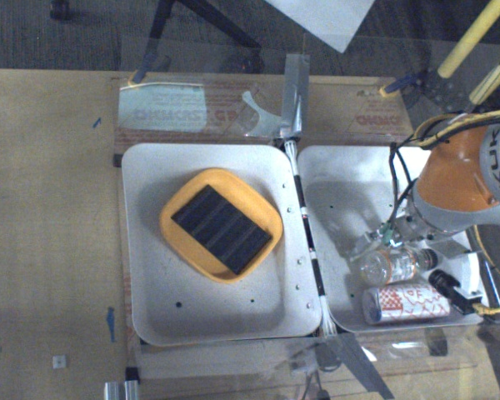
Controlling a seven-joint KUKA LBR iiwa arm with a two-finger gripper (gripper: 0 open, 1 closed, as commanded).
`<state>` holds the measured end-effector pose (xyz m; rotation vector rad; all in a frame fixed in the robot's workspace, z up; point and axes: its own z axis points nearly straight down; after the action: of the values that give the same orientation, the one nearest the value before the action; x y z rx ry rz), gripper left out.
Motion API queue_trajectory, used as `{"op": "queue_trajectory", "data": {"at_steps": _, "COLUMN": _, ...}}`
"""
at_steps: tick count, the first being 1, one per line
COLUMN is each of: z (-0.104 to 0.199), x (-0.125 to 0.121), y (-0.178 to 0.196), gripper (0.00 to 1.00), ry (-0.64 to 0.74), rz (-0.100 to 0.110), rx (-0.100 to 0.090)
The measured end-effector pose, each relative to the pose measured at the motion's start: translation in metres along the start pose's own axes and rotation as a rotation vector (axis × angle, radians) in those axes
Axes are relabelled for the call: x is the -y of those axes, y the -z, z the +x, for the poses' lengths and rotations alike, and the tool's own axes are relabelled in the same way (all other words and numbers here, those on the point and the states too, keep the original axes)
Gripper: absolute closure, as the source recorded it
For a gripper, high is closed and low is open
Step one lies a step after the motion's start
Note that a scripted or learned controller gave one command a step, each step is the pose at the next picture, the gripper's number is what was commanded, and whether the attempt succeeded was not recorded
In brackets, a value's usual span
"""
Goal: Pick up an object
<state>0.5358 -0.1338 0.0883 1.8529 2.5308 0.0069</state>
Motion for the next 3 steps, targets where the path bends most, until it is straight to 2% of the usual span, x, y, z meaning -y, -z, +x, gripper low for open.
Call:
{"op": "queue_trajectory", "data": {"at_steps": 1, "z": -0.002, "x": 0.031, "y": 0.037, "gripper": 0.0, "ry": 0.055, "rz": -0.028, "rx": 0.017}}
{"op": "queue_trajectory", "data": {"at_steps": 2, "z": 0.012, "x": 0.014, "y": 0.0, "gripper": 0.0, "ry": 0.0, "rz": 0.0, "rx": 0.003}}
{"op": "queue_trajectory", "data": {"at_steps": 3, "z": -0.005, "x": -0.015, "y": 0.0, "gripper": 0.0, "ry": 0.142, "rz": 0.0, "rx": 0.001}}
